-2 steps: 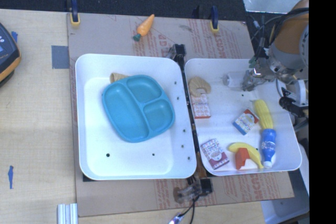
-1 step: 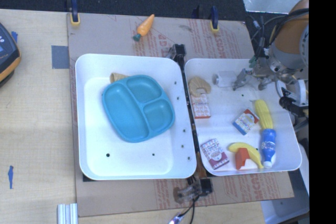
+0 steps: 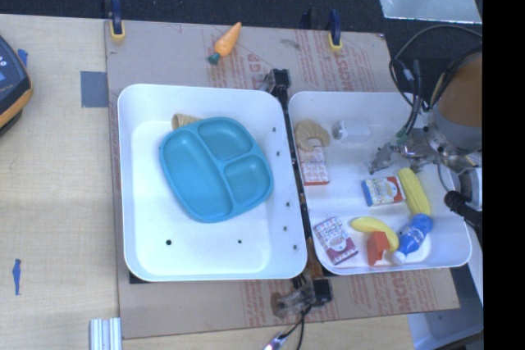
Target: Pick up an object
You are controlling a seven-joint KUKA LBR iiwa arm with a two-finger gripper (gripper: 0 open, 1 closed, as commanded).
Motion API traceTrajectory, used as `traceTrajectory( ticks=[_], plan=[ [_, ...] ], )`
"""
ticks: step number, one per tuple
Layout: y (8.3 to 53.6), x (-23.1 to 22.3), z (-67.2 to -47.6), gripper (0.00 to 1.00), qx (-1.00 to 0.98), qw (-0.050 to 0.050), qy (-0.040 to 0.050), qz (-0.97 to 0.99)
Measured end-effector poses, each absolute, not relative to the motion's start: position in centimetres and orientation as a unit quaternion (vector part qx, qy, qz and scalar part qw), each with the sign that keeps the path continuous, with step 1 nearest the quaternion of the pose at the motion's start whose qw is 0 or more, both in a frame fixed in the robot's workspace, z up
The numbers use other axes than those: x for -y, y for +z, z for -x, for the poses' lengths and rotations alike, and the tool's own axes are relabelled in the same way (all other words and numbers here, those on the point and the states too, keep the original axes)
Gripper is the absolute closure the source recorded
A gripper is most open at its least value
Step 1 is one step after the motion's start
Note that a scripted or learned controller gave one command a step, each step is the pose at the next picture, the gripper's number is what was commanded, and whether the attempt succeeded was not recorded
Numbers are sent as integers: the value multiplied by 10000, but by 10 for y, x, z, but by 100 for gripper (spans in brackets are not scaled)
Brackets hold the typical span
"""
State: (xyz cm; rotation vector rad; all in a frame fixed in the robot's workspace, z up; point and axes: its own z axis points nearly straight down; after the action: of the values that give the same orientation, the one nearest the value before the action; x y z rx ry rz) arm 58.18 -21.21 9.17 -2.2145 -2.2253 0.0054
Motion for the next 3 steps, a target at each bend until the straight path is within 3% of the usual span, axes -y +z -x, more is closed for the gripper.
traceTrajectory(
  ticks=[1, 2, 3],
  plan=[
    [92, 212, -507, 0, 7086, 11, 12, 7057],
    [102, 213, -507, 100, 7094, 4, 17, 7048],
    [118, 159, -536, 100, 7095, 6, 8, 7047]
  ],
)
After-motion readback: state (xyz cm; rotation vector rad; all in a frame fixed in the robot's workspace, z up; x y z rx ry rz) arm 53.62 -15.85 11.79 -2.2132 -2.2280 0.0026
